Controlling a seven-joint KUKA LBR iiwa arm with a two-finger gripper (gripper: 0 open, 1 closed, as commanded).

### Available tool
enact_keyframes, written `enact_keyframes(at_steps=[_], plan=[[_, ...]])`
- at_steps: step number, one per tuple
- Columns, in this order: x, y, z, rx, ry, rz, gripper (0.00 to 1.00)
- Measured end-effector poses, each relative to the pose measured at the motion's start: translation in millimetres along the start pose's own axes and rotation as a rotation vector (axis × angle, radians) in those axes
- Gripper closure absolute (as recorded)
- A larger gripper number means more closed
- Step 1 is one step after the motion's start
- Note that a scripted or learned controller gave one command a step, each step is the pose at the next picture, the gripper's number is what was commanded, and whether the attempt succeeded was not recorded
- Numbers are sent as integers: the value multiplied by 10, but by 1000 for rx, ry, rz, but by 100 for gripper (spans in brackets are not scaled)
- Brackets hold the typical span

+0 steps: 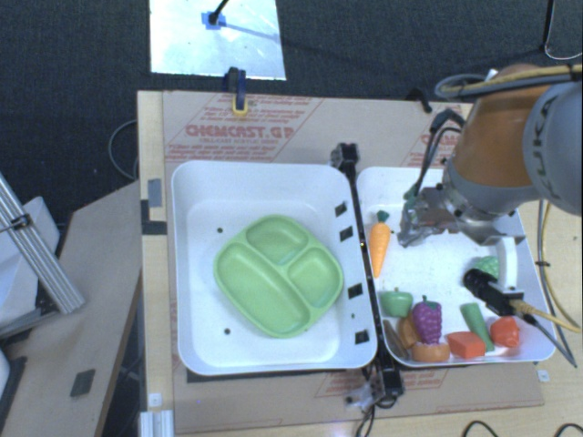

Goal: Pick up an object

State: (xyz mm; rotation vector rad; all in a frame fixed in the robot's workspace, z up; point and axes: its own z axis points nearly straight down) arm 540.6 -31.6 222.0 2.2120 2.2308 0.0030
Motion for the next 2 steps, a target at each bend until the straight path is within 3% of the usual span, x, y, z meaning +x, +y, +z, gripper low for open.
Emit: enact_keyframes(at_steps=[1, 2], plan=[[563, -32, -114, -1, 1, -2, 100], [1153, -43, 31, 1, 0, -1, 100]])
